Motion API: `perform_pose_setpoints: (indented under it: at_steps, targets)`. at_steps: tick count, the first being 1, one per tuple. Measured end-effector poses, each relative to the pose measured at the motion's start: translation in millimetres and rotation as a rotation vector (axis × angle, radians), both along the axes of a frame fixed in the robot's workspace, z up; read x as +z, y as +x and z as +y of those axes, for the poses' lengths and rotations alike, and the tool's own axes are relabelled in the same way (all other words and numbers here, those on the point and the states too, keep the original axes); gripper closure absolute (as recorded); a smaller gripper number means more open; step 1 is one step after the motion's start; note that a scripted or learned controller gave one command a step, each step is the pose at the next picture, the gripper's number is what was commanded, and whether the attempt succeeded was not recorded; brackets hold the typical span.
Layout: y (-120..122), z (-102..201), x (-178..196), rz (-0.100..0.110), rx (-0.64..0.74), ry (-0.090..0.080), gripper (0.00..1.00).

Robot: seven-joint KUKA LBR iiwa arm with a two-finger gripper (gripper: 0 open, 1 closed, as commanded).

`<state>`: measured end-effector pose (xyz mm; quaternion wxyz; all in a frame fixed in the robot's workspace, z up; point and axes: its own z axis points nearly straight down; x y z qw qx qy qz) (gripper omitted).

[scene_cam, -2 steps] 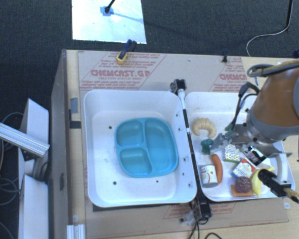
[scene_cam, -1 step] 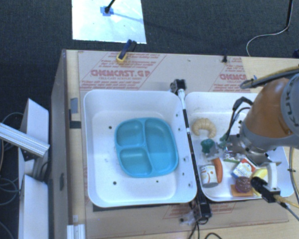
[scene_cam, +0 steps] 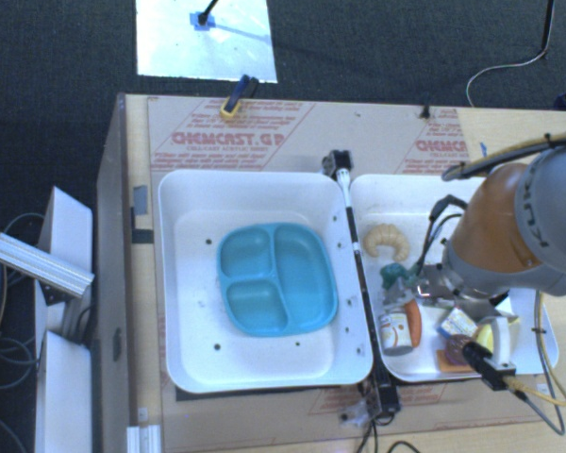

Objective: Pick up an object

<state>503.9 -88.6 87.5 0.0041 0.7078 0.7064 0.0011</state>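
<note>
Arm (scene_cam: 519, 220) reaches in over the right bin (scene_cam: 424, 192), with the pincer (scene_cam: 417, 286) low among the clutter near the bin's left side; cannot tell how it is set. Just beside it lie a teal item (scene_cam: 392, 274), an orange carrot-like piece (scene_cam: 413, 323) and a small can (scene_cam: 393, 332), with a tan croissant shape (scene_cam: 387, 241) further back. Left bin (scene_cam: 193, 196) holds a blue divided tray (scene_cam: 276, 278).

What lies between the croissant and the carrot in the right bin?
In the camera view, a small teal object lies between the croissant and the carrot, beside the gripper.
</note>
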Motion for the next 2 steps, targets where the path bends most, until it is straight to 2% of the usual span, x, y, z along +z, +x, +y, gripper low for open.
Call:
perform_pose_setpoints:
  at_steps: [1, 2]
  targets:
    - [2, -1, 11, -0.008, 0.001, -0.003, 1.00]
    - [53, 47, 98, 0.003, 0.006, 0.005, 1.00]
